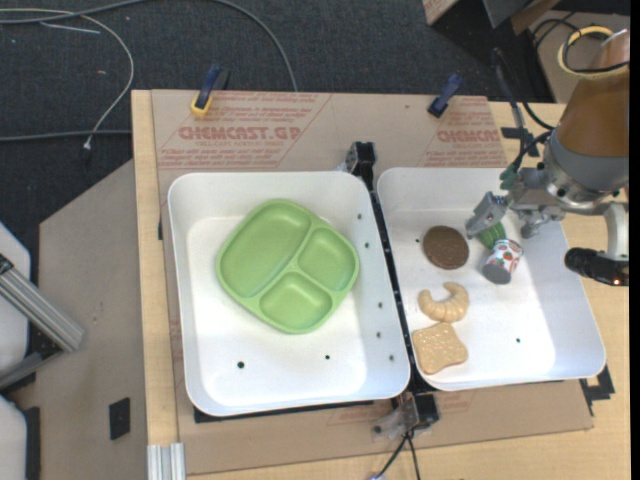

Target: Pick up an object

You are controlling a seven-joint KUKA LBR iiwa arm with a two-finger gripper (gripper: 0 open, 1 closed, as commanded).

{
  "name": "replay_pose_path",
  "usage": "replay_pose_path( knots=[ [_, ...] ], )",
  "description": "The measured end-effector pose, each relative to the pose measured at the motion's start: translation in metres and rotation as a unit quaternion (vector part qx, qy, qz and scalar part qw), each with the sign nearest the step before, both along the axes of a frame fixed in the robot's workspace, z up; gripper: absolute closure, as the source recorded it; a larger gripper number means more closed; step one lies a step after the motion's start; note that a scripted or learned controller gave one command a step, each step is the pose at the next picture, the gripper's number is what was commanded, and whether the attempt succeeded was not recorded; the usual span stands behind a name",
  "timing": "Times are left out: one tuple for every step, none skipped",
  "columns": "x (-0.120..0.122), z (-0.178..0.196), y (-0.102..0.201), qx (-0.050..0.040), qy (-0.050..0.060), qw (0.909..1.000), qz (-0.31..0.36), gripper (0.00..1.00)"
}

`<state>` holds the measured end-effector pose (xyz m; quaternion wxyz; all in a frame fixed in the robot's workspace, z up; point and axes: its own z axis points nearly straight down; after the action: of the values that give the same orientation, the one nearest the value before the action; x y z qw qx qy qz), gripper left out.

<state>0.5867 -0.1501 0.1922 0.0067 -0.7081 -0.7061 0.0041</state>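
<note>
Camera view: grey two-finger gripper [497,230] is seen low in the right white bin [560,338], right at a small can with red-and-white label [502,260], lying tilted, with a green bit [490,236] just above it. Whether the gripper is spread or clamped cannot be told. The can is judged light, stiff, smooth-sided and likely to roll; a hold across its round body is advised. Nearby lie a brown round cookie [445,247], a tan croissant [445,301] and a square cracker [440,348].
</note>
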Motion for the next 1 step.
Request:
replay_pose_path(
  knots=[
    [0.0033, 0.0077, 0.0003, -0.0012, -0.007, 1.0, 0.002, 0.0]
  ],
)
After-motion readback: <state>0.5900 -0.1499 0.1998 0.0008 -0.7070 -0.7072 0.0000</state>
